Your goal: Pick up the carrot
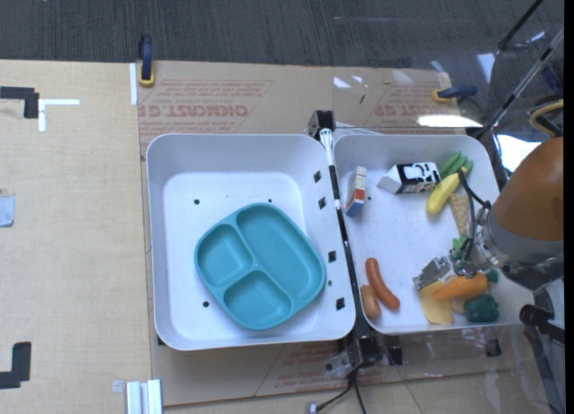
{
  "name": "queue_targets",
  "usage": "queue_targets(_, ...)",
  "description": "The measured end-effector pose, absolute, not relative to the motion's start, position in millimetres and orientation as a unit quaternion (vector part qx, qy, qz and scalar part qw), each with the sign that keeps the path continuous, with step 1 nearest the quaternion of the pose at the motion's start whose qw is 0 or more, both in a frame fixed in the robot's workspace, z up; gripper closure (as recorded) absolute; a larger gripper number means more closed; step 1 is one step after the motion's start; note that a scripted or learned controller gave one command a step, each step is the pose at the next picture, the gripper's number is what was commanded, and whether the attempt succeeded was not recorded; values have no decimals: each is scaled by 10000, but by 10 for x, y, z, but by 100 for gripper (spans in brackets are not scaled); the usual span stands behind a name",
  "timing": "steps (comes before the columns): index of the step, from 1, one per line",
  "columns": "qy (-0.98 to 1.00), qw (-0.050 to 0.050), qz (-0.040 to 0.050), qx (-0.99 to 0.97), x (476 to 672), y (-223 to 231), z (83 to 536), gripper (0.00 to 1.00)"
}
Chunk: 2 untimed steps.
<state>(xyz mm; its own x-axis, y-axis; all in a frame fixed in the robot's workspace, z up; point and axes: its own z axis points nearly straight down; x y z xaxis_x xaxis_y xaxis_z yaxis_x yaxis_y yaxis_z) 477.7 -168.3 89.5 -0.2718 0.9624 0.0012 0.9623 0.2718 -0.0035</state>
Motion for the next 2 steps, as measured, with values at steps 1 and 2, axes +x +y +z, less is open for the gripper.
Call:
queue_targets(1,-9276,2,-3,-3735,4796,-1573,899,0)
queue_targets(2,-9267,-17,-9,-3757,4822,-1576,974,100)
